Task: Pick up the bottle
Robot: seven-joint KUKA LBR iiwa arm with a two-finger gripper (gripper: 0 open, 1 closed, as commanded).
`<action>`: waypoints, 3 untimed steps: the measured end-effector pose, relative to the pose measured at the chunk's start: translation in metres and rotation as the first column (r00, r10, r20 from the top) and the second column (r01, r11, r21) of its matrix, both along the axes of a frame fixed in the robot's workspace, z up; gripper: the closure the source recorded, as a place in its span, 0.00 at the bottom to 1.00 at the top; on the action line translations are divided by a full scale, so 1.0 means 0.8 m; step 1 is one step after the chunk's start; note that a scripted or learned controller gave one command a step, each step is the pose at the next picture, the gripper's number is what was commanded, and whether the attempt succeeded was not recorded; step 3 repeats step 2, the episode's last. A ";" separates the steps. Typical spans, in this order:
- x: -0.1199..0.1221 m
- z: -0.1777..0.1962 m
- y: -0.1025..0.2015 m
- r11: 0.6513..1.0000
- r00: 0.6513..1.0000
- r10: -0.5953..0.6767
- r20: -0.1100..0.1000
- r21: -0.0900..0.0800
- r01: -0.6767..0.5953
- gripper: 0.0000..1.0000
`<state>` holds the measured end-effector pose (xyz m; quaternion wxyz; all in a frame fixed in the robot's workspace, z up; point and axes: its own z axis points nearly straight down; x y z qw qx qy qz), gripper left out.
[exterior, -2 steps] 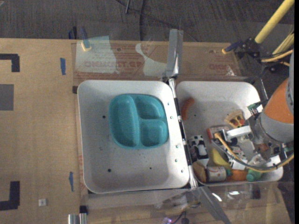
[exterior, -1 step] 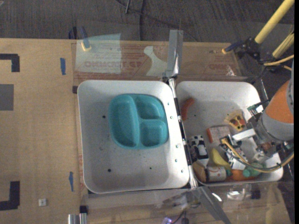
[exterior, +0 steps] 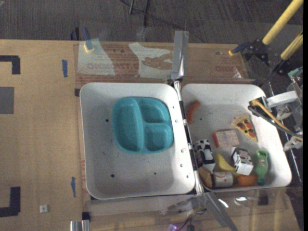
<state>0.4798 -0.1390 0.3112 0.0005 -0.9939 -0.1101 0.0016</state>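
Faint, unreadable print on the cardboard sheet [exterior: 115, 66]

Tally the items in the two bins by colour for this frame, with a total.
Teal: 1, divided plate
Green: 1, bottle
Yellow: 1, banana
Orange or red: 4, sausage, pizza slice, block, orange piece
Black and white: 1, cow-print item
Mixed: 2, carton, can
Total: 10

The gripper [exterior: 257, 107] enters from the right edge, positioned high on that side. Its dark fingers with yellow trim extend leftward. The white wrist body sits behind them.
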 end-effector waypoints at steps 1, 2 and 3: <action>-0.001 -0.108 -0.043 1.000 1.000 -0.020 -0.002 0.003 0.020 0.00; -0.001 -0.096 -0.042 1.000 1.000 -0.016 -0.005 0.004 0.016 1.00; -0.001 -0.096 -0.042 1.000 1.000 -0.016 -0.005 0.004 0.016 1.00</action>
